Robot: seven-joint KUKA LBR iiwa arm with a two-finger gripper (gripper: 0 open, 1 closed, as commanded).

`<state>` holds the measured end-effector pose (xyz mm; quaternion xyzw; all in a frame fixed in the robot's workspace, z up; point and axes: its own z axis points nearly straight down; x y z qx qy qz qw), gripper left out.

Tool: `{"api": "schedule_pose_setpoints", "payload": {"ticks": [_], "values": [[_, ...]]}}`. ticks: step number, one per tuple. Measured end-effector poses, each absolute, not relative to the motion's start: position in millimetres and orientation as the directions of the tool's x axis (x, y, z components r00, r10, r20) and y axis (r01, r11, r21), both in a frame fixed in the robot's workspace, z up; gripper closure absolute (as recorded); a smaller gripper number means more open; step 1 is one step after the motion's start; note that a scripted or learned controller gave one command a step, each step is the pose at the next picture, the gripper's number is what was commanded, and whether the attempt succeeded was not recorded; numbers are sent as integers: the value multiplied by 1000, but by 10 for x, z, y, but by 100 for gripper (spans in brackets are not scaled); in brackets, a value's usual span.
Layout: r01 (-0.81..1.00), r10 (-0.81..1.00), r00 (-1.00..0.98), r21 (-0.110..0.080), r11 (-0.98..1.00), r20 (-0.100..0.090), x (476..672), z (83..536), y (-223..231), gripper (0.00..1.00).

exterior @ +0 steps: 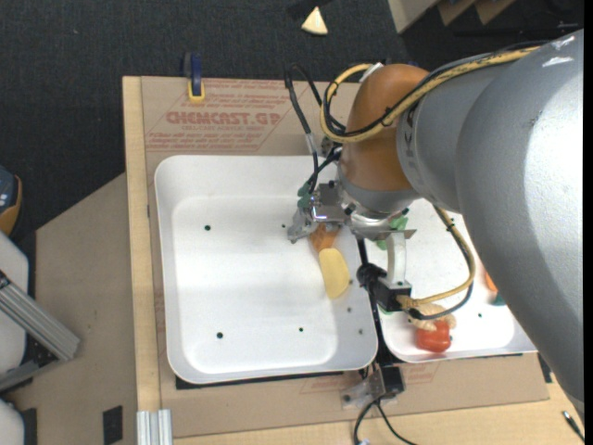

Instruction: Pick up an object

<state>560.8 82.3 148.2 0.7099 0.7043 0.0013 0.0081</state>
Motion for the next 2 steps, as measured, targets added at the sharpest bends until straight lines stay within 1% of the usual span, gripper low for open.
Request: {"api": "schedule_pose_setpoints", "payload": {"ticks": [1, 2], "values": [[1000, 1000, -6, 14, 6, 7, 5071, 2896, 1167, 0], [1000, 1000, -6, -15, 6, -1, 4827, 1694, 1754, 0]]}}
